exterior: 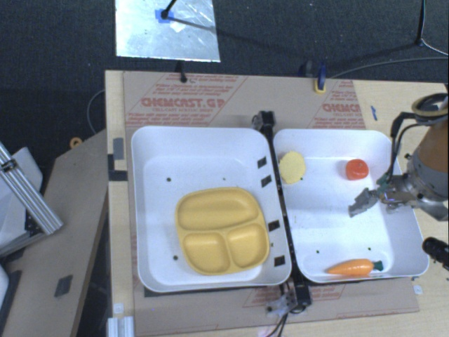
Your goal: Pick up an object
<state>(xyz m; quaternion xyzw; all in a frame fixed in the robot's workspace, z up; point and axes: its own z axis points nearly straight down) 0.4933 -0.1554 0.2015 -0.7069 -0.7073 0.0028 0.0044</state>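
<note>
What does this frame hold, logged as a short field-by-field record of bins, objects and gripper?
left bin: yellow divided tray
right bin: yellow disc by the divider, red round object near the far wall, toy carrot along the near wall
gripper: over the right bin, between the red object and the carrot, touching neither
object held: none visible

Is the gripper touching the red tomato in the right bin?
Apart. The camera view shows bare white bin floor between the gripper and the red tomato, which sits farther back.
</note>
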